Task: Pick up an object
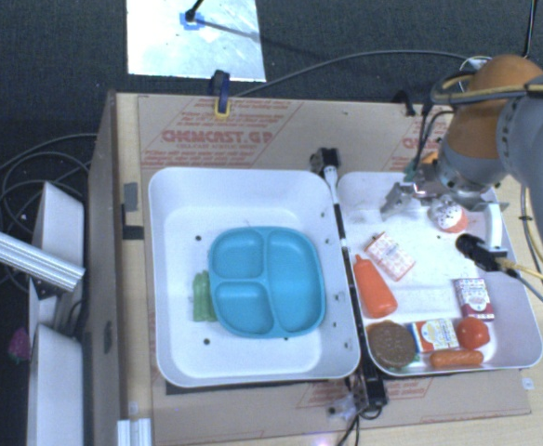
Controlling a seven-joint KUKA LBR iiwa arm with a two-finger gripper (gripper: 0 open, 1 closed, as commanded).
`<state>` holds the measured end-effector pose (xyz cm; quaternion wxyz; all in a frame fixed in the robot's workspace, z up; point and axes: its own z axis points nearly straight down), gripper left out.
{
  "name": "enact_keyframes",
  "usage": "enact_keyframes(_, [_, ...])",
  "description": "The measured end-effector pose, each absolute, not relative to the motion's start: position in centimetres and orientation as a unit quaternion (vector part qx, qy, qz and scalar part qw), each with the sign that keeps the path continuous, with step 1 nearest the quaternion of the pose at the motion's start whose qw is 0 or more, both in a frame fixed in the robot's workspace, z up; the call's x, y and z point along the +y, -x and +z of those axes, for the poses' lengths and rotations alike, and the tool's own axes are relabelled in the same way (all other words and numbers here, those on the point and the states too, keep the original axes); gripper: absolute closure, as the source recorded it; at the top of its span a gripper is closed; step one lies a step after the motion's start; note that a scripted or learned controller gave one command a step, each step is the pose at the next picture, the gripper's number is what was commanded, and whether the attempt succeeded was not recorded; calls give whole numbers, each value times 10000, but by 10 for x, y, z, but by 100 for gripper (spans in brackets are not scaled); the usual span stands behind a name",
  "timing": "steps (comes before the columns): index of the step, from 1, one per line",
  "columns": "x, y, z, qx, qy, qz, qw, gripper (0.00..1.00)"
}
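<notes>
The grey arm (532,128) reaches in from the right and hangs over the far part of the right bin (431,272). Its gripper (400,198) sits low above the bin's far left corner. From this angle I cannot tell whether it is released or clenched, and nothing shows in its grasp.

The things to pick all lie apart from it. A round white and red thing (448,216) is just to its right, and a white and red packet (390,255) lies nearer. An orange bottle (374,287) rests along the bin's left wall. At the near edge are a brown disc (392,342), a small printed pack (436,333), a tomato (473,333), an orange sausage shape (456,359) and a red carton (473,297).

In the left bin (183,212) on the bench (253,133) lies a blue divided plate (267,280), with a green piece (202,295) touching its left side.
</notes>
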<state>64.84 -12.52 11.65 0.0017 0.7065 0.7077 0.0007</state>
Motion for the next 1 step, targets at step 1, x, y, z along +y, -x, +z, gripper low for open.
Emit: enact_keyframes(1, [-82,-669,101,7091,-7051,11,4,0])
